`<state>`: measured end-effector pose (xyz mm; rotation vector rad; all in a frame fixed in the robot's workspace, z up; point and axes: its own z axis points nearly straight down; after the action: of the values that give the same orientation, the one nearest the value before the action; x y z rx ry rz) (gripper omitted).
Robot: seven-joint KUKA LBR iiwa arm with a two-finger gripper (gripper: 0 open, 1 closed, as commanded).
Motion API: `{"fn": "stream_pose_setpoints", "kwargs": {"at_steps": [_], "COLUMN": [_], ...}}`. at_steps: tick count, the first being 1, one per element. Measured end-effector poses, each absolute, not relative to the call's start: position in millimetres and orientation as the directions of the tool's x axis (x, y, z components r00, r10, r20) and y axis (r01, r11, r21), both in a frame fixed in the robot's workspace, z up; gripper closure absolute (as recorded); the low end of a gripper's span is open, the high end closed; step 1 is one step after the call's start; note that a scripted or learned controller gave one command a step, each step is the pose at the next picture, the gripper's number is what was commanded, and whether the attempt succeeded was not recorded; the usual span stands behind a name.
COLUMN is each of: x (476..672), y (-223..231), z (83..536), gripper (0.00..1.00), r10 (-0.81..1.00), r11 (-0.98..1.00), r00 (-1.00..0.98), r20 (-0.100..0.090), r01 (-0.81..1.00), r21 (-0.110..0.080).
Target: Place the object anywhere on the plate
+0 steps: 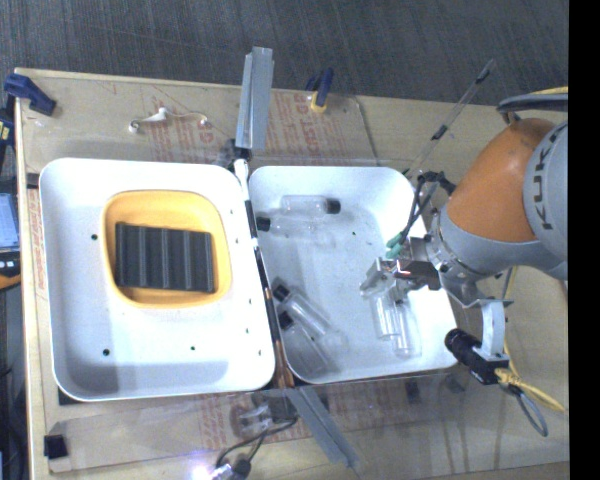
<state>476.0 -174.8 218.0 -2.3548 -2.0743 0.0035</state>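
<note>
plate, yellow with a dark ribbed insert, waits in the left bin, while to its right we see the gripper low over a clear bottle, presumably to grasp it, its grip state unclear to us.

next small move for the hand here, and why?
Probably lower onto the clear bottle just below the hand in the right bin and try a grasp. The yellow plate sits in the left bin bearing only a dark ridged insert, and nothing is visibly held yet.
</note>
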Motion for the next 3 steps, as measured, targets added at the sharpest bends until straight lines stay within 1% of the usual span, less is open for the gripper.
{"fn": "stream_pose_setpoints", "kwargs": {"at_steps": [1, 2, 3], "x": [527.8, 571.4, 621.6], "y": [-143, -110, -35], "z": [270, 226, 293], "gripper": [1.0, 1.0, 1.0], "r10": [1.0, 0.965, 0.943], "r11": [-0.025, 0.261, 0.331], "r00": [0.025, -0.261, -0.331], "r20": [0.001, 0.003, 0.001], "r01": [1.0, 0.965, 0.943], "r21": [-0.003, -0.005, -0.001]}}
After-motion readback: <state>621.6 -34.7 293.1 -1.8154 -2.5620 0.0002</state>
